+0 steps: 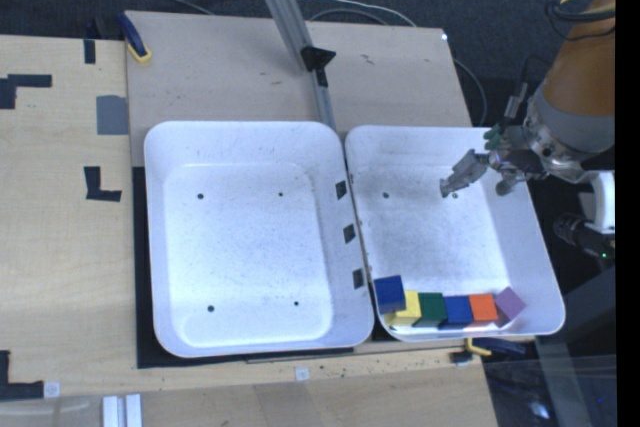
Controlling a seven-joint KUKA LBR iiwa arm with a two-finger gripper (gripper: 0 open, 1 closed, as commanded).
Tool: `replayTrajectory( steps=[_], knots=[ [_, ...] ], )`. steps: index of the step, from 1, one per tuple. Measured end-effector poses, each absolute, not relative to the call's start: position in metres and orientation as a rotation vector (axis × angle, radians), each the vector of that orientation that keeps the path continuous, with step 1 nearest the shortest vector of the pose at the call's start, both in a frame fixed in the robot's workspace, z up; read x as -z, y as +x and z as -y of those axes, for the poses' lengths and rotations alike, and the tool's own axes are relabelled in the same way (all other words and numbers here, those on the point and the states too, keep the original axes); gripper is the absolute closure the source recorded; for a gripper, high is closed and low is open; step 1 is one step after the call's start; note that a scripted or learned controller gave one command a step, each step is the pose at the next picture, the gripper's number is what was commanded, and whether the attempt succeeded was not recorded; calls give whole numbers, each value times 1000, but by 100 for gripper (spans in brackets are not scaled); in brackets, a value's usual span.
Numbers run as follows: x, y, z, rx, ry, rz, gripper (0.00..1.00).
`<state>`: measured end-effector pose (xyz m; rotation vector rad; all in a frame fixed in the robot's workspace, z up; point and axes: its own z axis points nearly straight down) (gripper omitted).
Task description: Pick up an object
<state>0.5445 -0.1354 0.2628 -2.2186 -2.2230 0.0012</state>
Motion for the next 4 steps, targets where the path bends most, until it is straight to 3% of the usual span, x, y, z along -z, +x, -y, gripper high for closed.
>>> replayTrajectory(
  steps=[1,2,3,4],
  knots=[
    [-400,580,35,11,-2215,2235,0],
    [-352,528,76,-9,-2223,2213,0],
    [-342,537,72,-4,-2219,2222,0],
    [-471,558,-15,11,-2216,2234,0]
  ],
)
